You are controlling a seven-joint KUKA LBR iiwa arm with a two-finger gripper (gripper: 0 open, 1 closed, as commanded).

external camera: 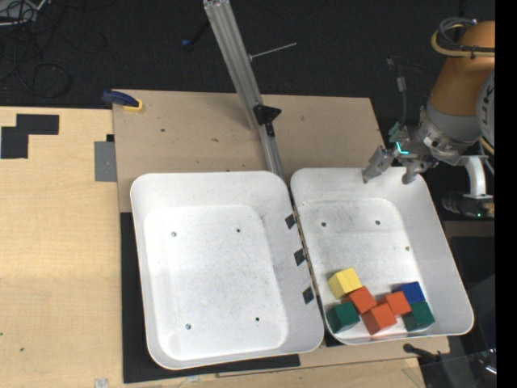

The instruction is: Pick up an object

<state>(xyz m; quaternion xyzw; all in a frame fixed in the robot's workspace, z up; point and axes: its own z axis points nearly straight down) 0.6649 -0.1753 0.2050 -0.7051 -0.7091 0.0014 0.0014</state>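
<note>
The desk (202,128) carries two white bins side by side; the left bin (214,269) sits beside the right bin (380,249), whose near corner holds a cluster of blocks; my arm (460,87) reaches in from the right, and my claw (396,168) hangs over the right bin's far rim, fingers spread apart with nothing between them; the blocks lie well apart from it: a yellow block (346,281), orange blocks (378,309), a blue block (411,292), green blocks (343,316).
</note>
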